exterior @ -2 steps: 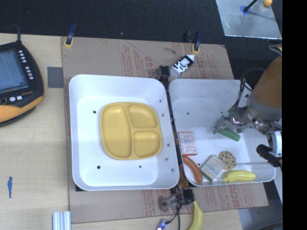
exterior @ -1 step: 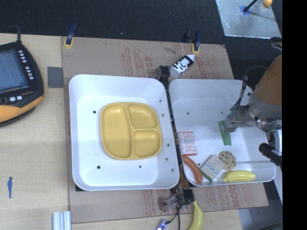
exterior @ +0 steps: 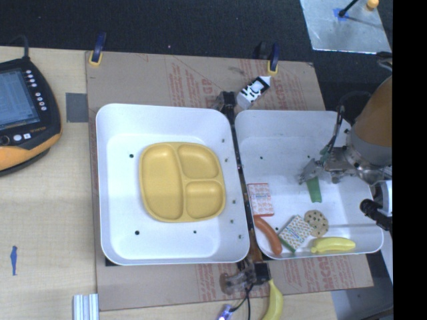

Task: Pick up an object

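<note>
Over the right bin (exterior: 267, 129) the arm (exterior: 373, 122) reaches in from the right, and the claw (exterior: 312, 179) hangs low in the middle of that bin. A green stick (exterior: 314, 191) sits right at its tip, upright or nearly so, and it looks pinched there, though the view is too small to show whether it is truly gripped or just touched. How wide the claw stands cannot be told from here.

If the stick is the target, the smart play is a straight, slow lift, keeping it vertical so it doesn't swing loose, and staying clear of the bin's near wall.

Other candidates lie along the bin's front edge: a hot dog (exterior: 266, 234), a small patterned packet (exterior: 295, 232), a cookie (exterior: 316, 221), a yellow banana (exterior: 332, 245), and a red and white card (exterior: 259, 197) by the left wall. The left bin (exterior: 113, 239) holds a yellow divided plate (exterior: 181, 181).

The wrist hardware blurs into a grey tangle, and the arm's body is cut off at the right. A second banana (exterior: 273, 301) pokes off the desk's (exterior: 47, 232) front edge.
</note>
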Controlling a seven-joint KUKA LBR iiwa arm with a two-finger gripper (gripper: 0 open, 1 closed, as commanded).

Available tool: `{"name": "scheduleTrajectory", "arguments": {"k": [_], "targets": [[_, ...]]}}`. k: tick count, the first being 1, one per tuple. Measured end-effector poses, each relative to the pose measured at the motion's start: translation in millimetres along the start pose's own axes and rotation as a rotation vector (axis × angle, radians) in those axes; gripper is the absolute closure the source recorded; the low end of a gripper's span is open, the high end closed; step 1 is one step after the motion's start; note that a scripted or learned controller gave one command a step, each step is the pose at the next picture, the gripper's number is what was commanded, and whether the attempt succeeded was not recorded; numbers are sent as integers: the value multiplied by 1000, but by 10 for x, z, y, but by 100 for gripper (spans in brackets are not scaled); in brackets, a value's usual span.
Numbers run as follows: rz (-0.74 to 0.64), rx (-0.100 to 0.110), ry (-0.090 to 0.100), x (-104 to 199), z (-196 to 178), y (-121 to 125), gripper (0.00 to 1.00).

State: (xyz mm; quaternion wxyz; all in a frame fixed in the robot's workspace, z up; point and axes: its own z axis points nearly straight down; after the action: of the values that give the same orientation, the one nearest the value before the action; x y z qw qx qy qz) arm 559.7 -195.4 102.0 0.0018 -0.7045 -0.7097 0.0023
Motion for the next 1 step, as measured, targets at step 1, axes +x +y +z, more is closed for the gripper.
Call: {"name": "scheduleTrajectory", "arguments": {"k": [1], "targets": [[-1,0,-1,-11,-104,2,100]]}}
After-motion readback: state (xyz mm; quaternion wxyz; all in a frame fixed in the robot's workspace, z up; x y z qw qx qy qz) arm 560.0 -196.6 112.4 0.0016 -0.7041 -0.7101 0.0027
